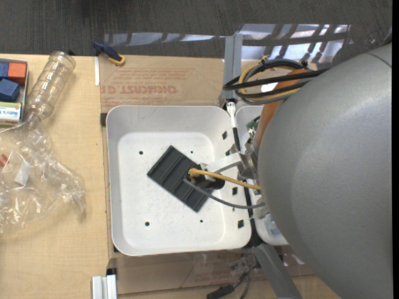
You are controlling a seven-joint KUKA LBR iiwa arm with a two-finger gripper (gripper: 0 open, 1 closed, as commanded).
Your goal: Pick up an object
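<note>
2 shallow white bins sit side by side on the bench, and the scene reads from left to right as follows. At the far left edge lies a box holding blue and orange blocks; its label carries print too small to read. Beside it a clear plastic bottle lies on its side, tilted, and below both spreads a crumpled sheet of clear plastic wrap on the pale wooden bench top. Near the top, a small blue and yellow clamp rests at the corner of a flattened brown cardboard sheet. Red lettering on the cardboard appears upside down and mirrored, so no word can be made out with certainty.

The left bin overlaps the cardboard and contains 1 object: a dark grey ribbed rectangular piece, lying flat and turned diagonally near the bin's centre. A yellow and black cable end rests across the right-hand portion of this piece and runs rightward over the bin rim.

The right bin shows as a corner of white rim, largely covered by the arm, whose grey body and orange band occupy the right side. Black and yellow cables loop above it. The state of the tool cannot be told from this view.
</note>
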